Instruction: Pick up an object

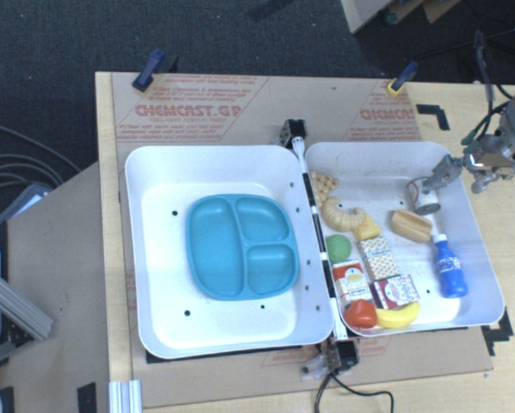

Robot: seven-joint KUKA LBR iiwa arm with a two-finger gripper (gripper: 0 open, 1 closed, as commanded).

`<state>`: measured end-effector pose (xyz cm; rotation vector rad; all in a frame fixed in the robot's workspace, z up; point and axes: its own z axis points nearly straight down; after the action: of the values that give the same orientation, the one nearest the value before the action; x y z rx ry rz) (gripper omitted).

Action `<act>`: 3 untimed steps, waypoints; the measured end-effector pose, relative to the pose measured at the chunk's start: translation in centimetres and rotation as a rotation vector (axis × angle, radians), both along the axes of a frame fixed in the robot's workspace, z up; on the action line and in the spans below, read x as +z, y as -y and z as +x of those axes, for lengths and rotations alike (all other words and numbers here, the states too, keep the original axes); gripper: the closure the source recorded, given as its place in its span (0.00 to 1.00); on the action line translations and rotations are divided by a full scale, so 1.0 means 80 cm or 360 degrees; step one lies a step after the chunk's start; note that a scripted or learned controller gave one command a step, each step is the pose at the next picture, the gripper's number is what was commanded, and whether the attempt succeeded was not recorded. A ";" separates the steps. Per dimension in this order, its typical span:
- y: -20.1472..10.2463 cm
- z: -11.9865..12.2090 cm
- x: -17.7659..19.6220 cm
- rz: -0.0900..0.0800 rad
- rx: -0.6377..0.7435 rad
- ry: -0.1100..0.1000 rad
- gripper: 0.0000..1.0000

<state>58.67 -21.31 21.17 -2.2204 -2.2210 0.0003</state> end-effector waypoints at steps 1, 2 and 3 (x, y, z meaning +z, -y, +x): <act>0.005 0.022 -0.159 0.0017 0.0009 -0.0002 0.00; 0.009 0.022 -0.145 0.0005 0.0007 0.0001 1.00; 0.006 0.022 -0.145 0.0012 0.0011 -0.0003 0.00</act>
<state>60.46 -21.82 9.54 -2.2083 -2.2239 -0.0061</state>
